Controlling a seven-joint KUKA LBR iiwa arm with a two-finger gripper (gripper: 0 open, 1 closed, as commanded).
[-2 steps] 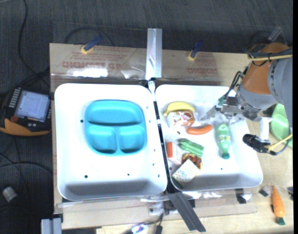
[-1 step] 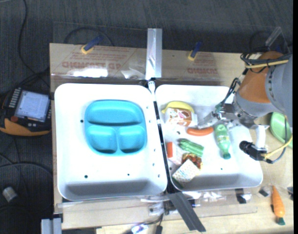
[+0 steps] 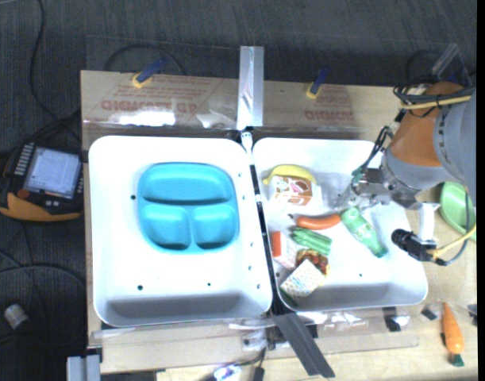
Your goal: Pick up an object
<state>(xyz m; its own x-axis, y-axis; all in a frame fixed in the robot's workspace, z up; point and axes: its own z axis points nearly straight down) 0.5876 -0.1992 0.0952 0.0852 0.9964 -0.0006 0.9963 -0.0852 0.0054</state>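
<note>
Nearest the front edge of the bench, the right bin [image 3: 401,288] holds a small pale carton [image 3: 300,280] tipped against its front left corner, with a brown wrapped snack [image 3: 313,260] just behind it. Next back lie a red piece [image 3: 275,243] by the bin's left wall, a green vegetable [image 3: 312,239] and a green bottle [image 3: 364,230] lying slantwise near the middle. Behind these is an orange carrot-like stick [image 3: 318,221]. Toward the bin's back left corner are a printed packet [image 3: 293,189] and a yellow banana [image 3: 283,172] touching it. That makes eight loose things in this bin by my count, though the clutter near the left wall may hide another.

The left bin [image 3: 115,292] carries one blue sectioned tray [image 3: 186,205] in its middle. There are two bins and one arm.

The gripper [image 3: 367,190] hangs low over the right bin's back right part, just behind the neck end of the green bottle and near the carrot-like stick's tip. From this slant I cannot tell whether it is spread or closed, and nothing is plainly caught in it.

I judge the task barely begun. The arm is over the pile, every object rests on the bin floor, and the grasp and the lift are both left to do. The green bottle looks the likeliest target.
</note>
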